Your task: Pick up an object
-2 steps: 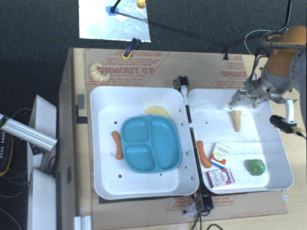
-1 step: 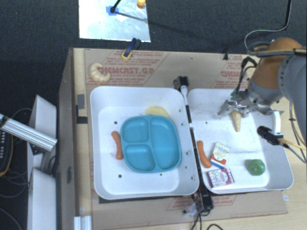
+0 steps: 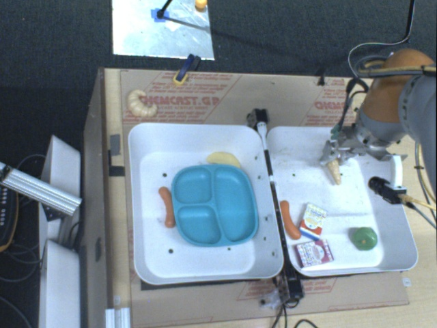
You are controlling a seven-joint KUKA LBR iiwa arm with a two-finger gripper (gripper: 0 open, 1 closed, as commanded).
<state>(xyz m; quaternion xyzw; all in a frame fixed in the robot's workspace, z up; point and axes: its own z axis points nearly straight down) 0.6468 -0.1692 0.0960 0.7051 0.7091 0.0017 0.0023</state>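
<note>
Cream-coloured and cone-shaped, a small object (image 3: 334,173) sat pinched between the fingers of the gripper (image 3: 332,161) in the right bin (image 3: 403,251), toward that bin's twelve o'clock. At the bin's six o'clock lay a pink carton (image 3: 313,253) and a yellow packet (image 3: 313,217), with an orange sausage (image 3: 289,219) at eight o'clock and a green fruit (image 3: 364,238) at four. The left bin (image 3: 147,251) held a blue divided plate (image 3: 214,205), another sausage (image 3: 167,206) at its nine o'clock.
</note>
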